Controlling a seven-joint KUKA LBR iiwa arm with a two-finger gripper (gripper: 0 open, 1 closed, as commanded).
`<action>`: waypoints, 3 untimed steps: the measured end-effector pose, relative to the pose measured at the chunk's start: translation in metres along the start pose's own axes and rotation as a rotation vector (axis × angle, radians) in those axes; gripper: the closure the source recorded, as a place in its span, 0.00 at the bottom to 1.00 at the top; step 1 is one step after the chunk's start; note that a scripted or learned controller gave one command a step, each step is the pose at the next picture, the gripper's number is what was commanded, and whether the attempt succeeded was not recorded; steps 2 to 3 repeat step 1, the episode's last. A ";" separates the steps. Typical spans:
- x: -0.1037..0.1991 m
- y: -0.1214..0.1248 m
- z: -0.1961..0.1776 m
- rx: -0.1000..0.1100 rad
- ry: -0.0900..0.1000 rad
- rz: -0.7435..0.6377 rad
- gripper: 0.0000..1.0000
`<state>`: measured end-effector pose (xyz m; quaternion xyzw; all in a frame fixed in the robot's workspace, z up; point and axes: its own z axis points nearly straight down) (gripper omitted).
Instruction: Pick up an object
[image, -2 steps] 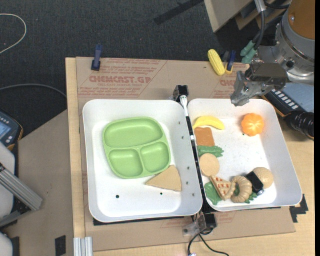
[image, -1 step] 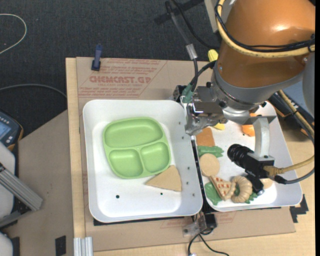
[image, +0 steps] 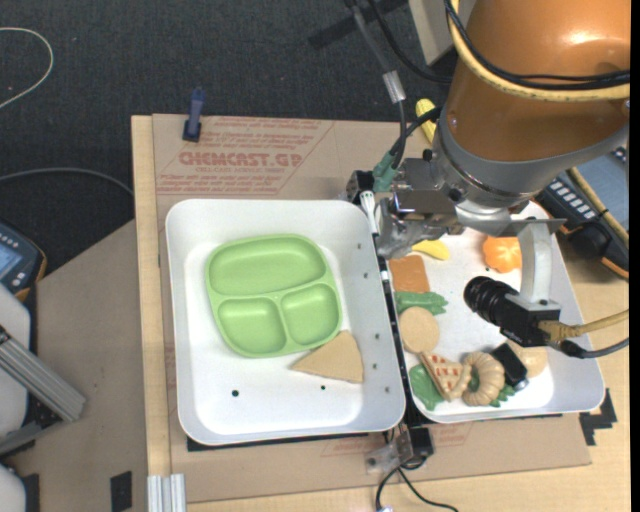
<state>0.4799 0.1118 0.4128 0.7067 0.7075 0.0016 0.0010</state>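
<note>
Candidates all sit in the right bin (image: 570, 395): a brown flat piece (image: 408, 273) against its left wall, a green bit (image: 420, 299) just below it, then a round tan cracker (image: 419, 331), a pizza-like wedge (image: 445, 372) and a curled pastry (image: 487, 375) on a green tray (image: 425, 390) at the front edge. An orange piece (image: 503, 253) lies toward the back right, a yellow piece (image: 432, 249) near the back left.

Gripper (image: 400, 222) is at the back-left corner of the right bin, over the divide between the 2 bins, just above the brown piece. The wrist housing covers its tip, so I can't tell its opening or whether it touches anything. Nothing is visibly held.

Judgement: this looks like the descent-to-grasp step, nearest target the brown piece or the yellow one. To do it well:
- stay clear of the bin wall; a finger could catch the rim
- flat pieces are hard to pinch, so the thicker yellow or orange piece is likely easier
- confirm the hold by lifting slowly

Left bin (image: 190, 300) holds 1 green divided plate (image: 272, 295) in the middle and 1 tan wedge (image: 332, 359) near its front right corner, touching the plate's edge.
</note>
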 end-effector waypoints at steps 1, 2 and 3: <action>0.000 0.001 -0.010 -0.002 0.000 0.000 1.00; 0.000 0.001 -0.010 -0.002 0.000 0.000 1.00; 0.000 0.001 -0.010 -0.002 0.000 0.000 1.00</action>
